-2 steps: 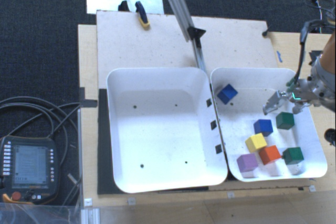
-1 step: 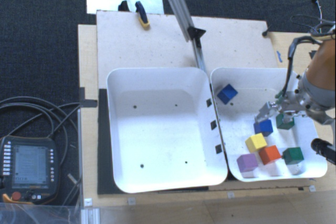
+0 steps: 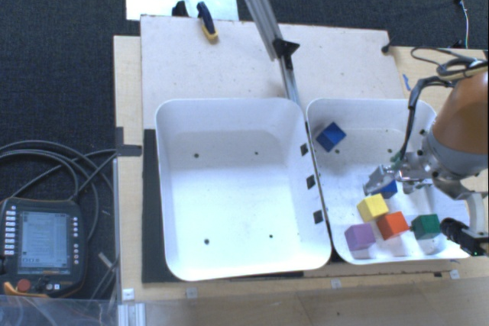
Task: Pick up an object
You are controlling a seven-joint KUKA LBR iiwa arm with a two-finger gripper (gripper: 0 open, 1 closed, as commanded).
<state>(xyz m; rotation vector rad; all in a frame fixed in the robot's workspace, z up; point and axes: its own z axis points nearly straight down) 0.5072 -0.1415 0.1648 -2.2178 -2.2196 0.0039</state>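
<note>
My gripper [image 3: 384, 181] hangs low in the right bin [image 3: 359, 112], at its right-middle, below the orange-banded wrist [image 3: 464, 118]. A small blue block [image 3: 388, 190] lies right under the gripper tip, partly hidden by it; whether it is held is unclear. Just in front sit a yellow cube [image 3: 373, 207], an orange cube [image 3: 393, 224], a purple cube [image 3: 360, 237] and a green cube [image 3: 425, 225]. Another blue cube [image 3: 331, 137] lies apart at the bin's back left.
The left bin [image 3: 176, 126] stands beside the right one, sharing a middle wall. A slanted metal rod [image 3: 260, 4] crosses the bench behind the bins. A teach pendant [image 3: 42, 244] and cables lie at far left.
</note>
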